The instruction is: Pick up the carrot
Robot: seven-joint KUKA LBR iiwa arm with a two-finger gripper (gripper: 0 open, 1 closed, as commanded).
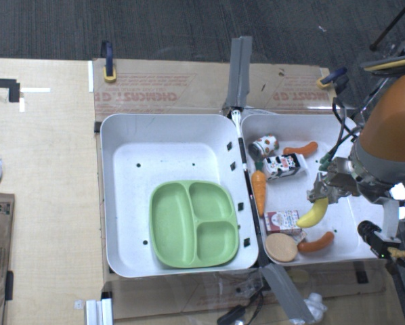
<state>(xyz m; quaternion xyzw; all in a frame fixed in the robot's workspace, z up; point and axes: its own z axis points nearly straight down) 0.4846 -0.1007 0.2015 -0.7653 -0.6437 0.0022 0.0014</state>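
My gripper (pixel 322 189) hangs over the right bin (pixel 345 124), just above the banana (pixel 313 214) (can't tell its state). Carrot (pixel 259 191) lies along that bin's left wall, untouched, well apart.

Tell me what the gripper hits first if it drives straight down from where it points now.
Probably the curved yellow banana, lying just under the gripper; height above it is unclear. The orange carrot sits well off that line.

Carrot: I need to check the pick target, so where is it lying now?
In the camera view the carrot lies in the right bin, along its left wall by the divider, below the black-and-white carton and above the red-and-white carton.
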